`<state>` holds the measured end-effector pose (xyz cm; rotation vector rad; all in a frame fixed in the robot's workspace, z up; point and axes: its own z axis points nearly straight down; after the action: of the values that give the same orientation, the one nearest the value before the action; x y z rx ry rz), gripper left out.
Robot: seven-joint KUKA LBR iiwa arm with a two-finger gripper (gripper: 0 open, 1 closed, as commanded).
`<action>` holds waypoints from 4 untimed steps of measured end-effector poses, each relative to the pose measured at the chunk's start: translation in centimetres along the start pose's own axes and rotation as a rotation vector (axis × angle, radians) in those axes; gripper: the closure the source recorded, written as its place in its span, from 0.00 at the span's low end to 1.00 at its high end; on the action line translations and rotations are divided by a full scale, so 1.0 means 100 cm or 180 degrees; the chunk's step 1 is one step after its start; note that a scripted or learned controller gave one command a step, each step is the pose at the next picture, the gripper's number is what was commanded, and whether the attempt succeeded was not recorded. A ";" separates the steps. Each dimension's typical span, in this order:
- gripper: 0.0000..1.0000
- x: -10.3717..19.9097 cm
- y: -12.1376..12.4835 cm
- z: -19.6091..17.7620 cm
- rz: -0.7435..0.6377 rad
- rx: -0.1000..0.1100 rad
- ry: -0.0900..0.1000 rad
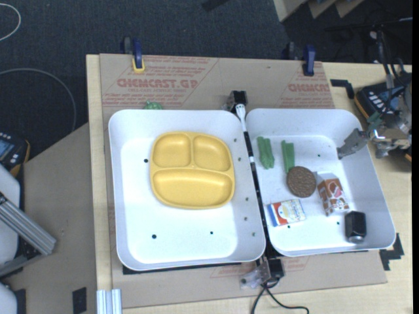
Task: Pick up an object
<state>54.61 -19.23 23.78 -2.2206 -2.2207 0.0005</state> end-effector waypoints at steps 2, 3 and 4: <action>1.00 0.051 -0.024 -0.139 -0.0008 -0.0022 -0.0011; 1.00 0.115 -0.032 -0.178 -0.0026 -0.0029 -0.0001; 1.00 0.166 -0.012 -0.196 -0.0021 -0.0023 -0.0001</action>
<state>53.47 -2.61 43.35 -2.2169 -2.2320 -0.0071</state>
